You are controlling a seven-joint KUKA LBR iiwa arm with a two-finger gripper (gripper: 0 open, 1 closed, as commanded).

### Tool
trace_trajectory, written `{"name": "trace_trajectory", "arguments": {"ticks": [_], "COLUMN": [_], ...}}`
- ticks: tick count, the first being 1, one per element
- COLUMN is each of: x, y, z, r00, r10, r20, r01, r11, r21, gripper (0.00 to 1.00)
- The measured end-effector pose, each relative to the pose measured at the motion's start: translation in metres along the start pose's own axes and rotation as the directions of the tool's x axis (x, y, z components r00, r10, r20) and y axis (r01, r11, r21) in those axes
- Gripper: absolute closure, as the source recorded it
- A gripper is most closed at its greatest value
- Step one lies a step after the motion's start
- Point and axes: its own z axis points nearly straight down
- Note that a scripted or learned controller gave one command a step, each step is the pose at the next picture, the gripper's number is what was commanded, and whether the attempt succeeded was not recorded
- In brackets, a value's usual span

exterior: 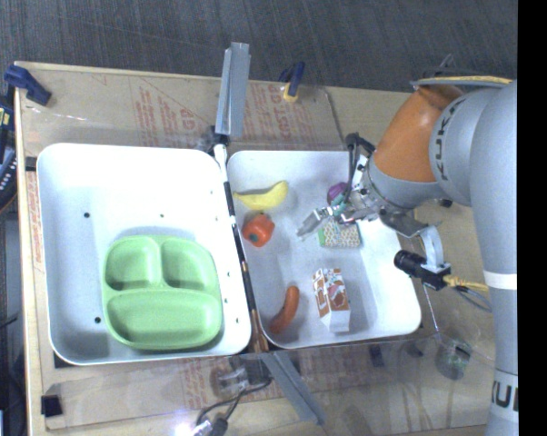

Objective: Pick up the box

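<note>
Gripper (326, 218) sits low in the right bin (387, 321), near its middle, reaching in from the right. I see a metal finger angled out to the left, but I cannot tell from this slant whether the fingers stand apart or closed; nothing is visibly between them.

Box (332, 299) lies in the same bin, toward the near wall, below the gripper and apart from it. It is a small carton with red and white print, and appears to lie on one face with its long axis running roughly front to back.

Just under the gripper is a small patterned packet (341, 234). Elsewhere in this bin: banana (263, 195), tomato (259, 230), sausage (285, 307) left of the box. Left bin (64, 180) holds a green tray (162, 292).

My read on handling: the carton is likely light, with thin walls that will dent if squeezed hard, and its smooth printed skin may slip. I would take it across the narrow width, mid-length, fingers down either long side. The sausage is close on the left, so the left finger needs room there.
</note>
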Motion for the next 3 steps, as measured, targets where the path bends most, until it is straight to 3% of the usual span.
{"name": "trace_trajectory", "arguments": {"ticks": [3], "x": [0.0], "y": [0.0], "z": [0.0], "r00": [1.0], "r10": [0.0], "r20": [0.0], "r01": [0.0], "r11": [1.0], "r21": [0.0], "gripper": [0.0]}}
